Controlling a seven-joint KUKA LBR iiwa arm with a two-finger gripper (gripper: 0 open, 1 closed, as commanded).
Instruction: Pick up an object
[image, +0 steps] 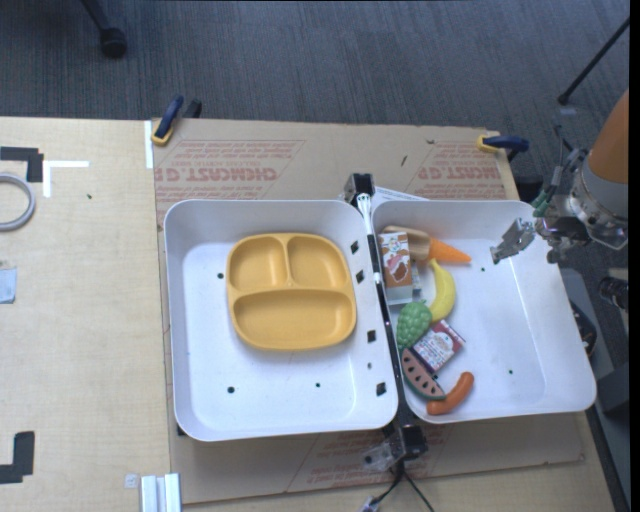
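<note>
I'm on approach: my end effector (512, 240) hangs above the right bin (520, 350), apparently holding nothing, spread unclear. Next, descend toward the banana (443, 290).

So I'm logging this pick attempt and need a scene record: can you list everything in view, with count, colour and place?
White bins: 2, white, side by side on the bench.
Divided plate: 1, yellow, in the left bin.
Banana: 1, yellow, right bin, near the divider.
Carrot: 1, orange, right bin's upper left.
Carton: 1, brown and white, beside the divider.
Green toy: 1, green, below the banana.
Red packet: 1, red and white.
Watermelon slice: 1, red and green.
Sausage: 1, orange-red, lower right bin.
Clamps: 2, blue and yellow, cardboard's top corners.
Gripper: 1, grey, over the right bin's upper right.
</note>
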